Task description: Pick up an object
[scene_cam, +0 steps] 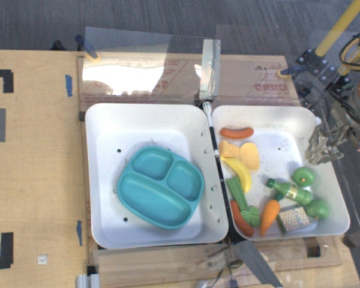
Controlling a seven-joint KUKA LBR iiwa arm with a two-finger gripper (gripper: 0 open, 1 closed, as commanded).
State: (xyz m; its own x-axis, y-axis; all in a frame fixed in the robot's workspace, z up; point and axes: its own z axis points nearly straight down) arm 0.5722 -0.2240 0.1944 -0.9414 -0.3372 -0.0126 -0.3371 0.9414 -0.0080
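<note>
While the pincer (321,144) hangs over the right rim of the right bin (288,122), gripping nothing visible, I cannot tell whether it is clenched or released. In that bin a sausage (236,132) lies crosswise near the far wall, a banana (240,173) runs diagonally beside the divider, and a carrot (269,216) points its tip toward the near wall. A green bottle (290,191) lies slanted beside it. A teal plate (161,186) sits in the left bin (108,131)
</note>
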